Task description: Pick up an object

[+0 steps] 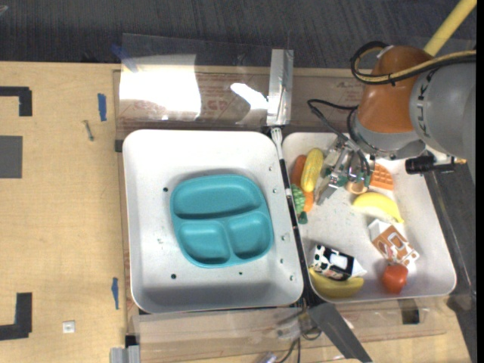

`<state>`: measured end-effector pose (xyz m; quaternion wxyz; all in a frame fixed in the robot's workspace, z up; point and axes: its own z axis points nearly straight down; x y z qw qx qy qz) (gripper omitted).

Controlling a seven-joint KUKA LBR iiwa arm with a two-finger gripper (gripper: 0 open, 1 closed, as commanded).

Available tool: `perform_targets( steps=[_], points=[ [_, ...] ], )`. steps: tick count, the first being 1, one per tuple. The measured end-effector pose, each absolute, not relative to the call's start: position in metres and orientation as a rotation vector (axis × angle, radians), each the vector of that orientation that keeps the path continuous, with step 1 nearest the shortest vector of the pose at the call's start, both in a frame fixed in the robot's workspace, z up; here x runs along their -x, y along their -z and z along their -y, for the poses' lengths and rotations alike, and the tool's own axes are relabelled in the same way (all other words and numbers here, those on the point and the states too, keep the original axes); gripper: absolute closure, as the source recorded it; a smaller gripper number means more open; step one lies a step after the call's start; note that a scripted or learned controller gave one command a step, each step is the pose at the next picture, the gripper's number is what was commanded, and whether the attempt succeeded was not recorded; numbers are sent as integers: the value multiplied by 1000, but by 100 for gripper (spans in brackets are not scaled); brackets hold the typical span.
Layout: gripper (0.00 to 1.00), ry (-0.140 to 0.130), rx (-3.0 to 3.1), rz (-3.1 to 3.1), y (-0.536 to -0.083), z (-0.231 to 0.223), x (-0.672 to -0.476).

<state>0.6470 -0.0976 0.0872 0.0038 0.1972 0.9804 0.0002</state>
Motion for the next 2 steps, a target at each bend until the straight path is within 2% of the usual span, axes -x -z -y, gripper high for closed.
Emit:
perform_targets(
  steps=[1, 2],
  points=[
    [100, 0, -612, -3069, -99, 97, -649],
    [100, -8, -608, -3070, -189, -3, -623]
  ],
)
